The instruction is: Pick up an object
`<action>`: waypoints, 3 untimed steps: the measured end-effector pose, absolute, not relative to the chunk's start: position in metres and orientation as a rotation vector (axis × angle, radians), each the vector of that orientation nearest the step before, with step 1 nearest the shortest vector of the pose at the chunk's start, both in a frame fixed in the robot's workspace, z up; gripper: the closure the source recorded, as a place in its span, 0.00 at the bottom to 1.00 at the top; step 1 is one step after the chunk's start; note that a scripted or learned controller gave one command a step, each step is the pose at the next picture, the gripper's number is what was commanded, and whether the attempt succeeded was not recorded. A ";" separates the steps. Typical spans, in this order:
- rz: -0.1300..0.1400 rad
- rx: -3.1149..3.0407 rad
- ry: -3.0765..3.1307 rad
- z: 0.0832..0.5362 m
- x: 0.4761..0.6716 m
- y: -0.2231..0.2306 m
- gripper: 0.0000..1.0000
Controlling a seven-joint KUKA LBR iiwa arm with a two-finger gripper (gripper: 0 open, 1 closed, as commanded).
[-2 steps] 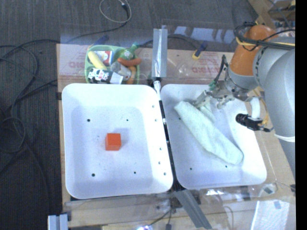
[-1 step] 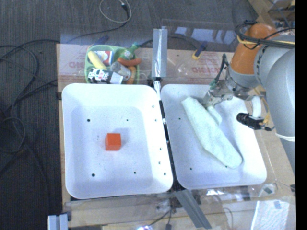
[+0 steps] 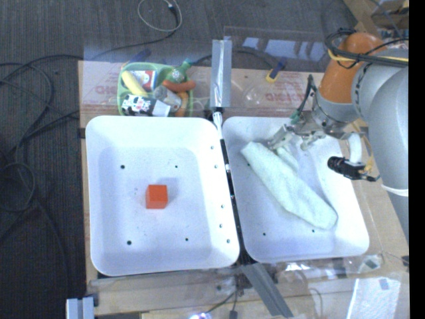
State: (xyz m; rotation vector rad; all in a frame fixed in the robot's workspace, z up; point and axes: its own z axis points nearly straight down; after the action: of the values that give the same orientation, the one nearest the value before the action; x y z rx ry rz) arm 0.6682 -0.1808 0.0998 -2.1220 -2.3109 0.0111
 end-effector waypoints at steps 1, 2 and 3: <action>-0.005 -2.106 -2.348 0.091 0.673 -0.135 0.00; -0.007 -2.101 -2.349 0.098 0.673 -0.133 1.00; -0.007 -2.100 -2.348 0.098 0.673 -0.133 0.00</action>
State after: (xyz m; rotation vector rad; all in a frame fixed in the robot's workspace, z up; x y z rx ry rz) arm 0.6731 -0.1334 0.0983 -2.1003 -2.3484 -0.0071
